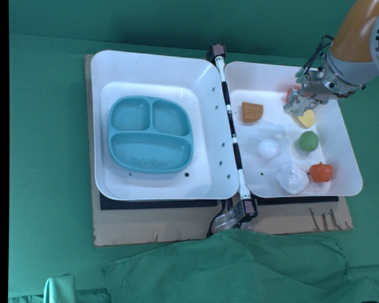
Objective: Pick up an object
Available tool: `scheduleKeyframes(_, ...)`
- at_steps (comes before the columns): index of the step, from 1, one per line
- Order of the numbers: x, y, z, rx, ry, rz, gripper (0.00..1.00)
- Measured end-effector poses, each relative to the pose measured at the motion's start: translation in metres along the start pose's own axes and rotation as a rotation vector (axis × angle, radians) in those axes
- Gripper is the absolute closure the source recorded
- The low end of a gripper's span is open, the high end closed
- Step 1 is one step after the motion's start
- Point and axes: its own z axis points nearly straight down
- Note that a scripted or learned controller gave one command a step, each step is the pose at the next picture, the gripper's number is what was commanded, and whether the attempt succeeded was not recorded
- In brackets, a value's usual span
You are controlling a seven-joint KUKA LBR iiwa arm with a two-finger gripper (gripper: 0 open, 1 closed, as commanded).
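The tool (301,103) hangs low over the far part of the right bin (348,169), near that bin's far right corner, its tip just above a small yellow piece (307,119). Whether it is open or closed, and whether it has hold of anything, cannot be told from this slanted view; nothing is plainly seen in its grip. A red-orange object (290,94) peeks out just beside the tool on its far side, partly hidden by it.

Judging from the crowding, the likely trouble is a miss. The yellow piece is small and flat-looking, so the tool may close above it or push it aside. The red-orange object touching or nearly touching the tool could be knocked or caught by mistake.

The right bin also holds a brown waffle-like piece (252,112) toward its far left, a white ball (268,148) near its middle, a green ball (308,141) just nearer than the yellow piece, an orange pepper-like toy (321,172) by the near right corner, and a clear crumpled item (292,178) beside it. Any of these could serve as the object to pick.

The left bin (114,68) holds a teal divided plate (150,134) with three compartments, nothing visible in them. Both bins sit side by side on the green tabletop (44,137).
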Motion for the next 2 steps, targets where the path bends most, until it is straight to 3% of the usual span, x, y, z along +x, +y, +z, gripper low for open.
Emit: scheduleKeyframes(2, -0.003, -0.011, -0.111, -0.001, 0.0, 0.001, 1.0)
